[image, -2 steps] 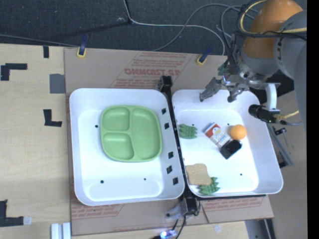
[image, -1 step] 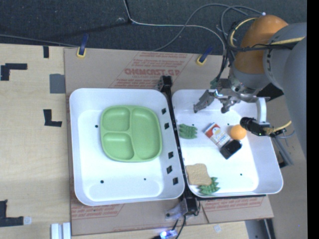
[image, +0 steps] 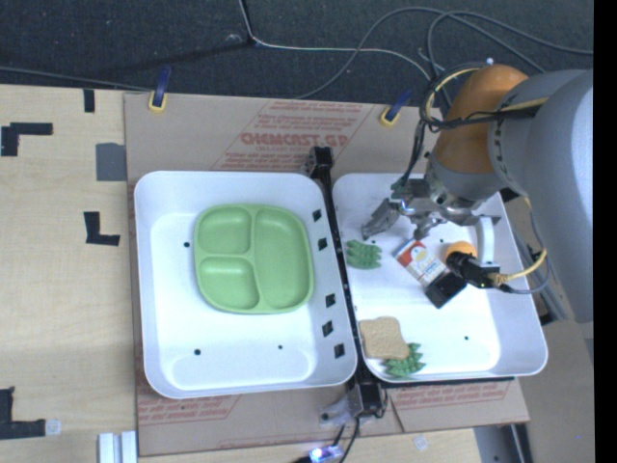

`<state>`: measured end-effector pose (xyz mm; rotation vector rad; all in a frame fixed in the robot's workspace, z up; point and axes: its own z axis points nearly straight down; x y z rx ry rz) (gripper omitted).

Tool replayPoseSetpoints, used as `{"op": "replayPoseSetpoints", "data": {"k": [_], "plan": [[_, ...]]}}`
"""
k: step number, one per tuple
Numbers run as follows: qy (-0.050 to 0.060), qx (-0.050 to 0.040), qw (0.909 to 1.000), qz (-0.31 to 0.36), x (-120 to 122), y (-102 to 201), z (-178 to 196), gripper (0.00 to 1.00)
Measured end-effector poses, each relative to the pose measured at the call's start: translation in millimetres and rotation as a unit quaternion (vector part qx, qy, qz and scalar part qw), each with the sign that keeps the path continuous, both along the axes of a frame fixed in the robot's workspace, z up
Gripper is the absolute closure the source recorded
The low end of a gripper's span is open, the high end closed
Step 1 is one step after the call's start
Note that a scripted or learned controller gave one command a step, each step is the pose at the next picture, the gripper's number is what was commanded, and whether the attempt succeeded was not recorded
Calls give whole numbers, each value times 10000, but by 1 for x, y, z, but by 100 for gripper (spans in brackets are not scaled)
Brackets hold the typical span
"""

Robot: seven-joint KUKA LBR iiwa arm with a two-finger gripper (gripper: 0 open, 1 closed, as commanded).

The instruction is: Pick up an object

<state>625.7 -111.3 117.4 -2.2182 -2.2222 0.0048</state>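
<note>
— Nearest the lens sits what, exactly?

— Low in the right bin, below the hand: a tan slice of bread with a green leafy toy touching its lower right corner.

— And the arm?

— It reaches in from the right, orange band up top, wrist bent down over the right bin's upper part. The hand's fingers are spread apart with nothing between them, hanging above the white floor.

— Where are the things to pick?

— A second green piece lies just below and left of the hand, against the bin wall. A small red-and-white packet lies just below it, to the right. Beyond that sit an orange thing and a black block, hard to identify; cables partly cover them.

— Elsewhere?

— Far left of the hand, the left bin holds a green divided plate. Both bins rest on cardboard over a pale wooden counter, with dark carpet behind.
</note>
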Motion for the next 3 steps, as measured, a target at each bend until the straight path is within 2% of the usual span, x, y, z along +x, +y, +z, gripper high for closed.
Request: {"op": "replayPoseSetpoints", "data": {"k": [1,2,3], "plan": [[-71,-23,10000,5,4,0,-29,0],[-63,-13,10000,13,3,1,-19,100],[-26,4,10000,-3,7,0,24,100]]}}
